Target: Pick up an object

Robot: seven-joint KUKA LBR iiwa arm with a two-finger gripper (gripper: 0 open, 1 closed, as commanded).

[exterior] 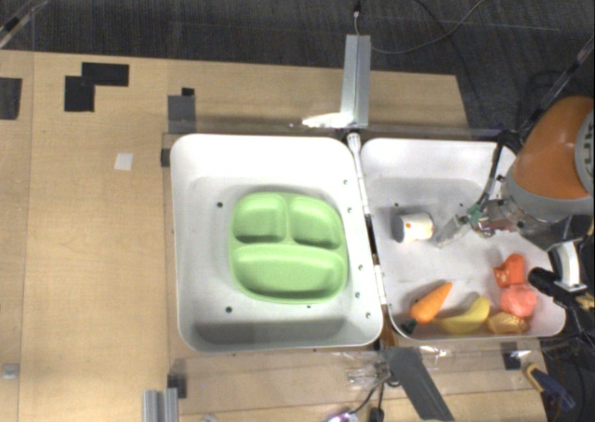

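Note:
In the right bin (437, 169) lies a small white cylinder (416, 225) with a yellowish end, near the middle of the left side. My gripper (454, 229) reaches in from the right and sits low just to the right of the cylinder, a small gap apart from it. Along the bin's front edge lie an orange carrot (430, 302) and a yellow banana (468, 315). A pink fruit (519, 299), a red-orange piece (509, 271) and a yellow-orange piece (507, 323) sit at the front right. Nothing is visibly held.
The left bin (200, 225) holds a green divided plate (285, 245) in its middle. A raised rim (364, 225) separates the two bins. The arm's orange band (556, 155) hangs over the right bin's right edge. A metal post (357, 76) stands behind the bins.

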